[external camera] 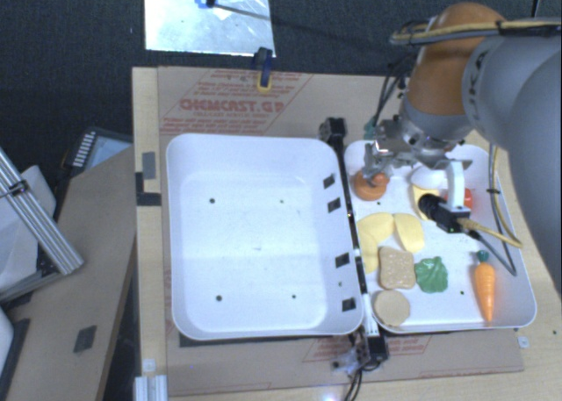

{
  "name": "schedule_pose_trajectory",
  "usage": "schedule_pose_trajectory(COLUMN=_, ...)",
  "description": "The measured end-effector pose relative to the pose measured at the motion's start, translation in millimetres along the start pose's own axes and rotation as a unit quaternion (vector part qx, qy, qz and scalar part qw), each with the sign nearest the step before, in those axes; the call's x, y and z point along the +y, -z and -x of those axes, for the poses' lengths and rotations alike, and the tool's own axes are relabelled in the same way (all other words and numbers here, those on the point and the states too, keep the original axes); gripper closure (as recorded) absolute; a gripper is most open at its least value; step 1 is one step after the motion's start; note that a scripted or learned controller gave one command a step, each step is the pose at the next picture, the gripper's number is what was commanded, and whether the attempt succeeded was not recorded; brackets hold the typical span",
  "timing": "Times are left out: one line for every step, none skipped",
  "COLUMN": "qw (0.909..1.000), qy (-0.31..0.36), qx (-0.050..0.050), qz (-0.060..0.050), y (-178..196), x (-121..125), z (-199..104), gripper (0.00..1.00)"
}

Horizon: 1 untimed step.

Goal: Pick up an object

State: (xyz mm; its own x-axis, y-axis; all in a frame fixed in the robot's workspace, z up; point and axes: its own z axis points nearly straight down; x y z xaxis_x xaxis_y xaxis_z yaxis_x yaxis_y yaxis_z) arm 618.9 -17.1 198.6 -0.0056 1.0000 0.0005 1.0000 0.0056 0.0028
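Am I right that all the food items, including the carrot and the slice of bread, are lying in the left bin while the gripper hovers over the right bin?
Not quite: the camera view shows the carrot and the slice of bread lying in the right bin, under the gripper, not in the left bin.

I am working in a robotics lab: two white bins (255,241) sit clamped on a cardboard-covered bench (233,101), aluminium framing (35,224) stands at its edge, and black curtain (70,13) screens the background.

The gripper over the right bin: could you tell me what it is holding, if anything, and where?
Cannot be told: the gripper sits right above a small orange piece, but contact isn't visible.
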Motion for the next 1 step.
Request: schedule_pose_trajectory(qw=1.0, qy=-0.002, qx=0.0, qz=0.001, y=8.1, x=15.9, z=25.3, gripper=1.0)
